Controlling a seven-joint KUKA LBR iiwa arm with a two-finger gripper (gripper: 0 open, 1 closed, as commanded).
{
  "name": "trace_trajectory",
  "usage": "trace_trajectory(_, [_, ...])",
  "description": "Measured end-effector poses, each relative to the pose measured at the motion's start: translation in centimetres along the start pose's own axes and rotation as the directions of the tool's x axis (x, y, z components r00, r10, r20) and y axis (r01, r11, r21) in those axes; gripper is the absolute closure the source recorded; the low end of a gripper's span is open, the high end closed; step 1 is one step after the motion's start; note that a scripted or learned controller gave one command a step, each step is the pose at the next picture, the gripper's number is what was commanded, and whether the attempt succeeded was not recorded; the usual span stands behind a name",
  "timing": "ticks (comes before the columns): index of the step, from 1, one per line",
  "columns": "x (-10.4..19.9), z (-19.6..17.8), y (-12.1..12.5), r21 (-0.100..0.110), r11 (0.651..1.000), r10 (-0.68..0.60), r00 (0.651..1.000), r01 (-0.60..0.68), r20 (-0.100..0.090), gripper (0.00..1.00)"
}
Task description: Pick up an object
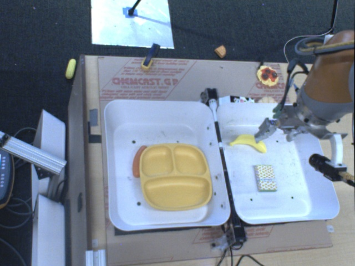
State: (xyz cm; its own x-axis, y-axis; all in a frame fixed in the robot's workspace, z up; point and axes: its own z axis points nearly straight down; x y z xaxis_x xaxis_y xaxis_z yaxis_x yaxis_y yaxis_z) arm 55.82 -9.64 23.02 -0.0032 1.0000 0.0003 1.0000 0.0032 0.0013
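The gripper (267, 129) hangs low in the right bin (299, 204), just right of the yellow banana-shaped toy (249, 143); whether it is open or closed cannot be told, and nothing shows held in it. The likely risk is a miss: the toy is low and curved and lies near the bin's left wall, so closing off-centre could push it aside. The left bin (119, 148) holds a yellow divided plate (175, 176) lying over an orange piece (136, 160). Nearer in the right bin lies a small patterned block (265, 178).
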Motion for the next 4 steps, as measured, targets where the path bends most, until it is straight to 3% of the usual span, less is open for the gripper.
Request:
trace_trajectory(1, [-1.6,5.9,-4.1,0.002,1.000,0.002,1.000,-0.002,0.000,0.00])
trace_trajectory(2, [-1.8,13.7,-4.2,0.003,1.000,0.003,1.000,-0.003,0.000,0.00])
trace_trajectory(3, [-2.4,14.6,-7.0,0.001,1.000,0.002,1.000,-0.002,0.000,0.00])
trace_trajectory(4, [-2.3,13.5,-6.8,-0.002,1.000,0.001,1.000,-0.001,-0.001,1.00])
